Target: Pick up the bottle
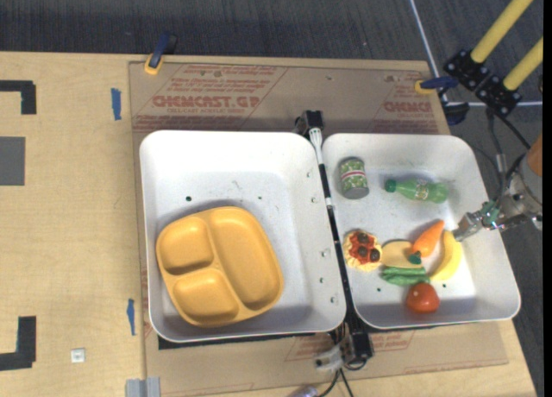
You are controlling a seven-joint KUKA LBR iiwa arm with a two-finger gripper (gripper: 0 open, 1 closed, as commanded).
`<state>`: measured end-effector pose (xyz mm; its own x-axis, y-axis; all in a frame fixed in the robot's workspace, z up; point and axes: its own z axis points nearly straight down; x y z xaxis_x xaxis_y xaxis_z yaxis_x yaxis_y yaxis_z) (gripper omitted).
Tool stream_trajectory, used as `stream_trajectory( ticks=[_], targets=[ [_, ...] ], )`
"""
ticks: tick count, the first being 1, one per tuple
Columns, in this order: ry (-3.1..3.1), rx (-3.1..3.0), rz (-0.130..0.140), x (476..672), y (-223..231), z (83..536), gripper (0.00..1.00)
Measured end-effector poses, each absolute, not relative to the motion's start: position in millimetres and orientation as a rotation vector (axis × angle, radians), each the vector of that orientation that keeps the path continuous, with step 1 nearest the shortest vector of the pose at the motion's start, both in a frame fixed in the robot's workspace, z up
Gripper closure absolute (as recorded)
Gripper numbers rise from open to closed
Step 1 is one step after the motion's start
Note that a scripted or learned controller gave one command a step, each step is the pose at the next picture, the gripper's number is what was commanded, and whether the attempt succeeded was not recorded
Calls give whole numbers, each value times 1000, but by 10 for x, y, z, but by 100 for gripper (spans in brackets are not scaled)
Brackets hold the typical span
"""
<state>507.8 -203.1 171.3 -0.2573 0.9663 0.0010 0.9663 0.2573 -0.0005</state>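
You're in approach: gripper (474, 222) sits at right bin's (496, 300) edge; can't tell its state. Next, shift to the bottle (418, 189).

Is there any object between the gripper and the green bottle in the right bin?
Nothing visible does. The gripper sits at the right bin's right side, and the bottle lies up and left of it across bare white floor. The carrot and banana lie lower, off that line.
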Motion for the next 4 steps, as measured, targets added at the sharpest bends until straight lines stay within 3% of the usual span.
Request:
stream_trajectory(
  ticks=[1,2,3,4],
  targets=[
    [-2897,-1267,-2,4893,-2228,1047,100],
    [-2760,-1509,-1,5170,-2103,1690,100],
    [-3021,-878,-1,5210,-2237,864,100],
    [-3109,-499,0,6191,-2235,1389,100]
  ],
)
